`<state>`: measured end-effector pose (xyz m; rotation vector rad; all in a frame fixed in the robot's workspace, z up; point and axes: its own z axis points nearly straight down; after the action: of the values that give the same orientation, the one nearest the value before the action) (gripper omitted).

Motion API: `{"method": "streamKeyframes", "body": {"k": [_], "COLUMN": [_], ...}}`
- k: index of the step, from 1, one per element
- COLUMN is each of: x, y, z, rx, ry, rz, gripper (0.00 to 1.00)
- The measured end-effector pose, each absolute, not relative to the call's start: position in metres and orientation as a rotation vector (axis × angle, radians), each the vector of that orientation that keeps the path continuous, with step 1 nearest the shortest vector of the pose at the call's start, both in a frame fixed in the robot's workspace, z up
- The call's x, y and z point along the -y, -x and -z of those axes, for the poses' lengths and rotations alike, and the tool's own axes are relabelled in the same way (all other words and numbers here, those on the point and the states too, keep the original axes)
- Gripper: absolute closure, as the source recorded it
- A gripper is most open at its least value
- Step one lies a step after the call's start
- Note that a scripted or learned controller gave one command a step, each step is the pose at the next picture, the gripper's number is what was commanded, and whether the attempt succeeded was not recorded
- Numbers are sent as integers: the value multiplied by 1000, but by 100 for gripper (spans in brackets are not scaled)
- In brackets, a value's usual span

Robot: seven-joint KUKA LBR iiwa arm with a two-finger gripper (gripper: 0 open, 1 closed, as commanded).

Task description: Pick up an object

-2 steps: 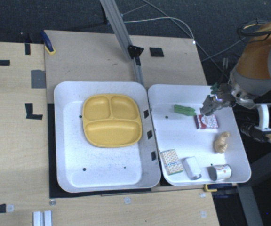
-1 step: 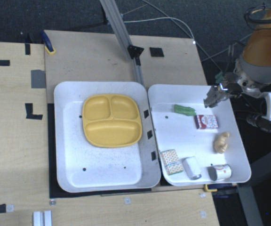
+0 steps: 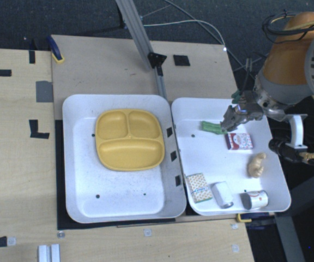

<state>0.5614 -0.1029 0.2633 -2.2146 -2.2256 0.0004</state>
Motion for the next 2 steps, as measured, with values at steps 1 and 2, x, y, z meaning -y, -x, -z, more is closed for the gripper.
{"method": "streamKeyframes", "body": {"k": [1, 2], "x": [46, 1], "y": [-550, -544], "z": [-247, -235], "rx": [2226, 2225], "ry": [2214, 2213], "rz": [-3, -3], "gripper": [100, 100]}}
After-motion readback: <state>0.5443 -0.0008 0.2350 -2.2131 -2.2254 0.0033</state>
